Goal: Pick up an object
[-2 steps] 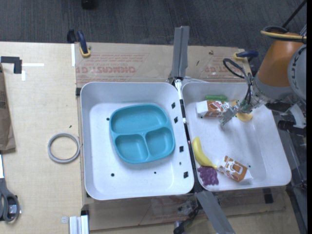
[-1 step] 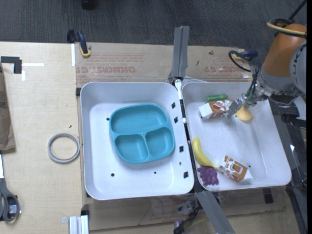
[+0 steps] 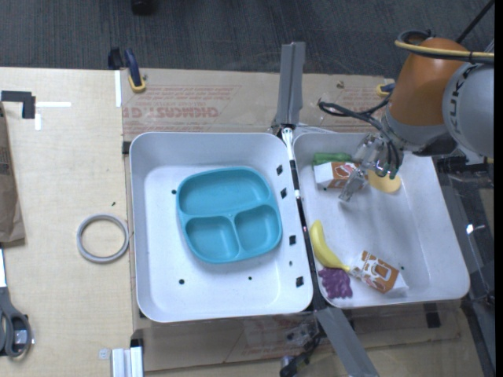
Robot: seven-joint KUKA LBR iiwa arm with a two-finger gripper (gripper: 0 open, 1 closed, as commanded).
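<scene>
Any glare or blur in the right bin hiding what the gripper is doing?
Camera view: even light, no strong glare on the right bin. The gripper is soft and cluttered against the carton and a yellow object, so its grip is unreadable. The banana reads sharply.

- Both white bins [image 3: 149,234] look like smooth plastic with a slight sheen.
- The blue divided tray [image 3: 229,214] is matt plastic.
- The table [image 3: 59,171] shows pale, smooth wood grain.
- The banana [image 3: 323,247] appears glossy plastic.
- The small cartons [image 3: 379,272] look like printed paper.
- The gripper [image 3: 363,173] is bare grey metal.
</scene>
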